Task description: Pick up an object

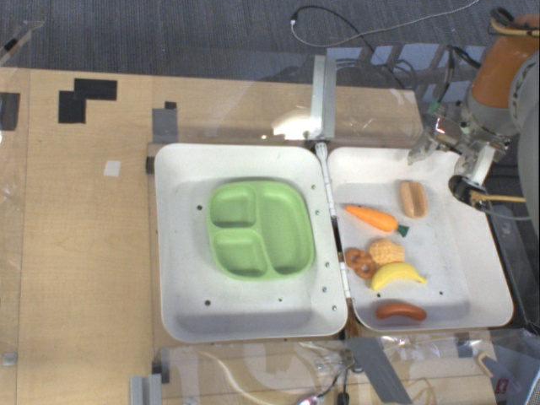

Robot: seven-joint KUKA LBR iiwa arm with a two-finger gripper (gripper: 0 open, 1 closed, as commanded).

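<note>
Your gripper (460, 154) sits at the far right corner of the right bin (498, 260), up near the rim and well apart from most of the food. Nothing lies between its tips; whether the hand is released or clenched you cannot tell from this angle, since the wrist hardware hides it.

The things you might take are all in that right bin. The hot dog bun (413, 199) lies nearest the arm, alone on bare floor — that makes it the easiest approach. The carrot (372, 218) lies slantwise beside the divider. Lower down, the pretzel (360, 261), the corn (386, 251) and the banana (397, 276) crowd together, touching or nearly so, which leaves little room for a clean descent. The sausage (401, 312) rests apart by the near wall, where the slope could block you.

The left bin (173, 251) holds a green divided tray (257, 229), set centrally and well clear of your reach path.

You have not yet begun a pick, by my reading.
</note>
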